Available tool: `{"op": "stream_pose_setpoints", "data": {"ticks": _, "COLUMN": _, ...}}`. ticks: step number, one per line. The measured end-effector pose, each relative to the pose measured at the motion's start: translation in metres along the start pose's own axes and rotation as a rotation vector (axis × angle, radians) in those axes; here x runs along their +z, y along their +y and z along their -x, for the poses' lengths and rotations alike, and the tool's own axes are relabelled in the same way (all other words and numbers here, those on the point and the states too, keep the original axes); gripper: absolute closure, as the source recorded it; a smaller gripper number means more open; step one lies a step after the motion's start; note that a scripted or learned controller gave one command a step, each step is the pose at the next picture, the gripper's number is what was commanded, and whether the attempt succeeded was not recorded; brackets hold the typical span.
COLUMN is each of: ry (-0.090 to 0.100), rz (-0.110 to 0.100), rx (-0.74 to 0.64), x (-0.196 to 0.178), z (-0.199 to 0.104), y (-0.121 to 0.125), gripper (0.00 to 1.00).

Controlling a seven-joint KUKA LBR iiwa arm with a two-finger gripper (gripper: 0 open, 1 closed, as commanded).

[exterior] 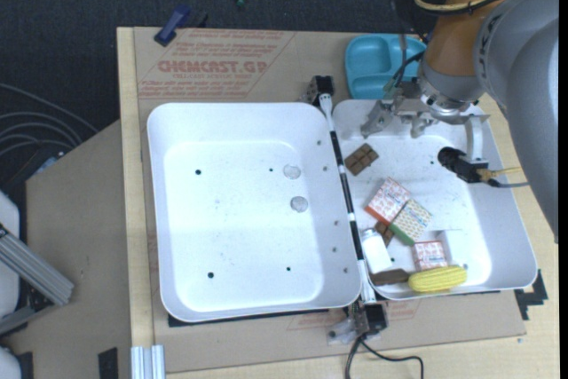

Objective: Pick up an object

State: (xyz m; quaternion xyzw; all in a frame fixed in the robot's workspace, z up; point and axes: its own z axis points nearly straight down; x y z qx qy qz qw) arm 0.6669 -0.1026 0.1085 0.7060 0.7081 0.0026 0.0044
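Observation:
My gripper [397, 118] hangs low over the far end of the right bin [506, 217], under the grey arm with its orange band. A brown ridged block [360, 159] lies just in front of the gripper, apart from it. Nearer the front lie a red-and-white patterned box [387, 200], a yellow-green box [411, 218], a pink box [430, 253], a yellow corn cob [437, 279] and a white bottle [376, 251]. I see nothing held in the gripper.
The left bin [177, 191] holds two small grey discs [292, 172] near its right side. A blue dish [373, 62] stands behind the right bin, close to the gripper. A black divider [342, 182] runs between the bins.

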Motion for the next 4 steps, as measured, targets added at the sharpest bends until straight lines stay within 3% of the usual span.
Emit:
{"op": "stream_pose_setpoints", "data": {"ticks": 1, "ry": -0.001, "rz": 0.003, "rx": -0.001, "x": -0.010, "z": 0.000, "y": 0.001, "gripper": 1.00}}
{"op": "stream_pose_setpoints", "data": {"ticks": 2, "ry": -0.001, "rz": 0.002, "rx": -0.001, "x": -0.010, "z": 0.000, "y": 0.001, "gripper": 0.00}}
{"op": "stream_pose_setpoints", "data": {"ticks": 3, "ry": -0.002, "rz": 0.005, "rx": -0.002, "x": -0.021, "z": 0.000, "y": 0.001, "gripper": 1.00}}
{"op": "stream_pose_setpoints", "data": {"ticks": 4, "ry": -0.001, "rz": 0.004, "rx": -0.001, "x": -0.021, "z": -0.001, "y": 0.001, "gripper": 0.00}}
